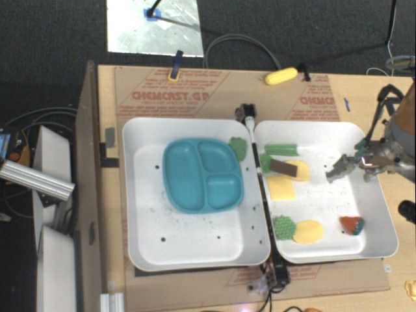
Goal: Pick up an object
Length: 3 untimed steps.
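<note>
At the right edge of the frame, the grey arm [396, 142] reaches in over the right bin [374, 194], its jaws hanging above the bin's upper right part; whether they stand wide or narrow cannot be told, and nothing shows between them. Below them, near the bin's lower right corner, lies a small red and green piece [351, 224]. Along the bin's left side sit a green bar [281, 149], a brown block [283, 168] just under it, a pale yellow slab [282, 187], and lower down a green knobbly piece [284, 226] touching a yellow oval [308, 231]. The left bin [146, 239] holds a blue divided plate [202, 175], with a green leafy piece [238, 148] at its upper right rim. On the tabletop [195, 93] above the bins rests a yellow banana-like toy [281, 77].
</note>
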{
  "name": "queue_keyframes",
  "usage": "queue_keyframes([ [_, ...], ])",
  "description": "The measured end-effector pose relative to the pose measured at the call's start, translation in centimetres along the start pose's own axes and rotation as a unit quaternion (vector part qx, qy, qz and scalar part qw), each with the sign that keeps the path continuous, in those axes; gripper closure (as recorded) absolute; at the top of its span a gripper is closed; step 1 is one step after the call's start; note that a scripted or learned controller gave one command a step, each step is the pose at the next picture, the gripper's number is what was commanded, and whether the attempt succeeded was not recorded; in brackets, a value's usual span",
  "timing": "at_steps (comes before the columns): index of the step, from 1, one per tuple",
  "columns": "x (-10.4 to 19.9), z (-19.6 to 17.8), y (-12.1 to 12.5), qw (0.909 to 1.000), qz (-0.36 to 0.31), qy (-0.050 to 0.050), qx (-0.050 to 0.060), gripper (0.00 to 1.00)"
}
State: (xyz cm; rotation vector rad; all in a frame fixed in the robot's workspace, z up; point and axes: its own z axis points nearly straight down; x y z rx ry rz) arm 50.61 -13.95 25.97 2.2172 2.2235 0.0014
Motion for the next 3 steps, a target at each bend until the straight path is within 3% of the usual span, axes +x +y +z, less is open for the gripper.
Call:
queue_keyframes([
  [1, 1.4, 14.1, 4.5, 1.0, -0.002, 0.001, 0.002, 0.0],
  [2, 4.4, 16.2, 9.7, 1.0, -0.003, 0.0, -0.002, 0.0],
  [3, 4.2, 15.0, 9.5, 1.0, -0.001, 0.0, -0.001, 1.0],
])
